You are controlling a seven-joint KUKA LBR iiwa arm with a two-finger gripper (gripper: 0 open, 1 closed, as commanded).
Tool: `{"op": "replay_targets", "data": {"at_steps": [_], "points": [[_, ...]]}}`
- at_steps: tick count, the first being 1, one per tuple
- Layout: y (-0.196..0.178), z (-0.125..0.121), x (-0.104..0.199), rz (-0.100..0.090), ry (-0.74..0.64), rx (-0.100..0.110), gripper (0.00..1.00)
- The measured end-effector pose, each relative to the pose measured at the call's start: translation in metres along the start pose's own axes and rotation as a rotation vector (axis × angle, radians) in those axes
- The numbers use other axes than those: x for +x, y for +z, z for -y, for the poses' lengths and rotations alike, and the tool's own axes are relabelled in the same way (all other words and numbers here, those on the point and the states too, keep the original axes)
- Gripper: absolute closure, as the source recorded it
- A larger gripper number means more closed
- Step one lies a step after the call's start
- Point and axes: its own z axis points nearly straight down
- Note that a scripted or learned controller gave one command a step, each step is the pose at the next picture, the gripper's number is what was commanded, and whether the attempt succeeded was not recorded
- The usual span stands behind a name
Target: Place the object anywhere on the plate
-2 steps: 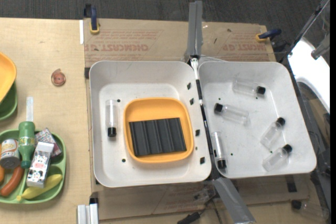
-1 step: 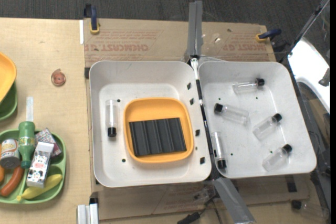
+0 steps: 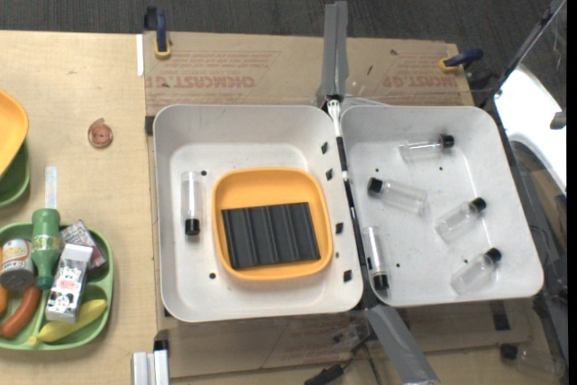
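- Vials lie loose in the right bin (image 3: 505,284): nearest ones (image 3: 376,259) and (image 3: 475,270), then (image 3: 460,218), (image 3: 395,192), farthest (image 3: 425,146).
- Left: plate (image 3: 270,183), a vial (image 3: 191,205) just beside it.
- Gripper state: cannot tell.
- Risk: clear, round vials may roll or slip from a pinch.

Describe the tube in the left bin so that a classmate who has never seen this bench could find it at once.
Start at the left bin, the one holding the orange plate. Look at the strip of white floor between the plate and the bin's left wall: a clear tube lies there, black cap toward the near edge. The other tubes all lie in the right bin; this one lies apart from them, beside the plate.
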Motion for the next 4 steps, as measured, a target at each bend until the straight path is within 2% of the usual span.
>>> {"op": "replay_targets", "data": {"at_steps": [1, 2, 3, 4], "points": [[-0.021, 0.023, 0.007, 0.002, -0.428, 0.0, 0.0], [0.041, 0.021, -0.009, -0.001, -0.7, -0.002, 0.0], [-0.022, 0.018, -0.031, 0.002, -1.032, -0.001, 0.0], [-0.022, 0.022, 0.002, 0.0, -1.3, -0.004, 0.0]]}}
